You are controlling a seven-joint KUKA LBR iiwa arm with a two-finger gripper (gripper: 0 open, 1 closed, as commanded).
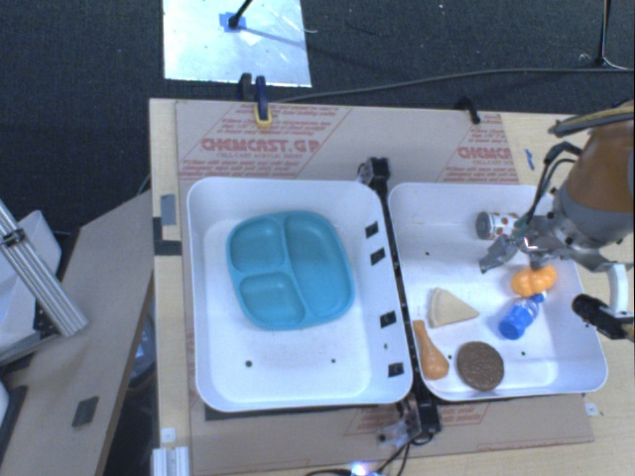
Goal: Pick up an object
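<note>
The right bin (585, 370) holds several small things. A cream wedge (453, 307) lies near its middle, and a brown round disc (481, 365) sits by the front wall. An orange carrot-like piece (430, 350) rests along the left wall. A small blue bottle (519, 317) lies just below an orange lumpy toy (533, 282). A grey can (486, 224) lies on its side toward the back. My gripper (520, 250) hovers between the can and the orange toy, close above the toy's upper left, with nothing visibly in its grasp.
The left bin (213, 365) holds a blue divided plate (291, 269). A black divider with clips (389, 276) runs between the two bins. The grey arm with its orange band (603, 172) comes in over the right bin's far right corner.
</note>
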